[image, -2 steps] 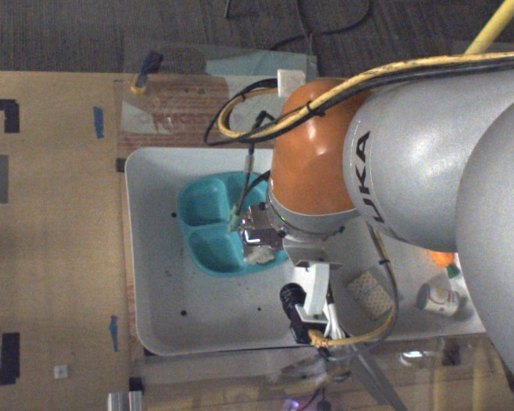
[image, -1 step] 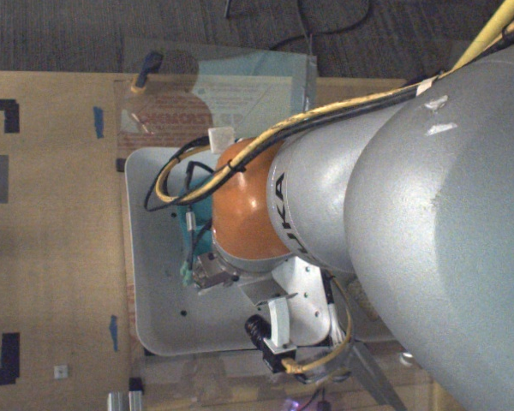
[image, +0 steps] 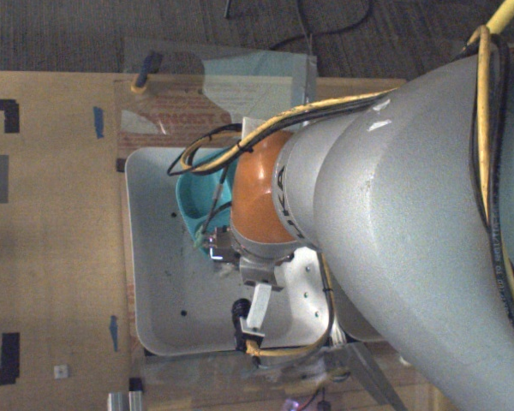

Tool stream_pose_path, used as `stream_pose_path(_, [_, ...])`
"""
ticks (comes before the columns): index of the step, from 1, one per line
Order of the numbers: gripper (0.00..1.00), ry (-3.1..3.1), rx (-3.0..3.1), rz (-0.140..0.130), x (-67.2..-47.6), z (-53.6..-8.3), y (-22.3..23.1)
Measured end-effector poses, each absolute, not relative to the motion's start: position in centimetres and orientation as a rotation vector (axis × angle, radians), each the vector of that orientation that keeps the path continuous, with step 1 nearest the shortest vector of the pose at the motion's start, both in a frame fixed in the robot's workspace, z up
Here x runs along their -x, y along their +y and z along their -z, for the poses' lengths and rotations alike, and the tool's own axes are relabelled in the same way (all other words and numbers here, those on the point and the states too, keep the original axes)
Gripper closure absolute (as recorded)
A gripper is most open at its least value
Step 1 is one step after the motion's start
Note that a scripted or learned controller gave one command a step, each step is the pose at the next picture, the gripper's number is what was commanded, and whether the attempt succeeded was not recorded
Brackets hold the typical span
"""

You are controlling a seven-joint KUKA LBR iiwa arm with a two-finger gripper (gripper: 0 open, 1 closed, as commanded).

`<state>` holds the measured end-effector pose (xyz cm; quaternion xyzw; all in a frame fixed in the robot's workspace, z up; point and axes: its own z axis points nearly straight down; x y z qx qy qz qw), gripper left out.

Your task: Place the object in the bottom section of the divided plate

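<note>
Across the right half of the view, from where I stand: the grey arm fills the frame and is cut off by the right and bottom edges. Its orange band sits over the middle of the scene, and the arm covers most of what lies under it.

Bench: a tan board, bare on the left side.

White bin: left wall and floor are plain to see, but the right part runs under the arm. A pale patch shows below the wrist, and I cannot tell whether it belongs to the second bin.

Teal plate: in the upper part of the white bin. A curved piece of rim and a little of the inside are seen, and the rest is under the orange band. Its sections cannot be made out.

Gripper: just beside the plate's lower edge, over the bin floor, mostly hidden by the wrist. Open or closed: cannot tell.

Object: its place cannot be told, since the wrist hides that part of the plate and bin.

Black tape marks lie on the bench's left side, well apart from the bin, and blue tape strips lie nearer it.

Two dark specks lie on the bin floor, too small to identify.
</note>
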<state>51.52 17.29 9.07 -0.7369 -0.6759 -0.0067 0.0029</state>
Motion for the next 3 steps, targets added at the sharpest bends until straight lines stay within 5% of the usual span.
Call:
stream_pose_path(1, [0.00, -2.120, 2.315, 0.022, -51.6, -9.1, 17.1])
stream_pose_path(2, [0.00, -2.452, 1.975, 0.006, -50.0, -9.1, 21.5])
stream_pose_path(3, [0.00, -2.521, 1.857, -0.016, -51.0, -9.8, 18.3])
